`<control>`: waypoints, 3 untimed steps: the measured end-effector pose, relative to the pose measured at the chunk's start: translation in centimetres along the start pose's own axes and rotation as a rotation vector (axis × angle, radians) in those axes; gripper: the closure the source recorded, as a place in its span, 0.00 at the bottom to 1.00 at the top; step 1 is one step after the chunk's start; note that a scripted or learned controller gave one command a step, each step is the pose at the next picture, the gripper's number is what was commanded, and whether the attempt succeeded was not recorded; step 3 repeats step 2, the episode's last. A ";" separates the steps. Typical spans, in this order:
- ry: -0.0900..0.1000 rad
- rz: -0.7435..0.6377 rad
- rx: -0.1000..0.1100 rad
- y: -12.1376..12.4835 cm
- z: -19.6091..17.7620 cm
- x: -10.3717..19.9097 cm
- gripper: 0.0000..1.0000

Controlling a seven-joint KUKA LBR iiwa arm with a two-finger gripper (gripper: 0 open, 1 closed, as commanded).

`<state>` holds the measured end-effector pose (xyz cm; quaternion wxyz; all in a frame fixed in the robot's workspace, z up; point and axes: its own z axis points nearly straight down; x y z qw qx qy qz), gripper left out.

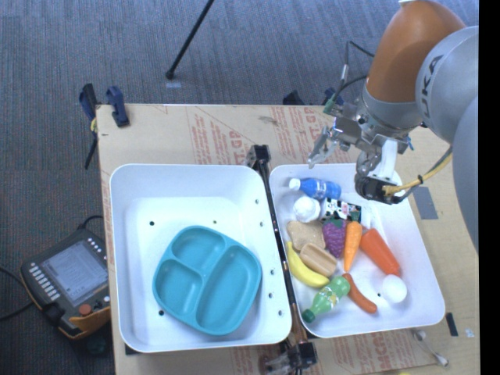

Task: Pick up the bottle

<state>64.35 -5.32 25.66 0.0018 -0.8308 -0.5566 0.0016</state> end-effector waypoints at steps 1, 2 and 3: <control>0.001 0.168 0.001 0.2 7.0 -0.5 0.00; 0.001 0.164 0.004 0.2 6.0 -0.4 1.00; 0.001 0.164 0.004 0.2 6.0 -0.4 1.00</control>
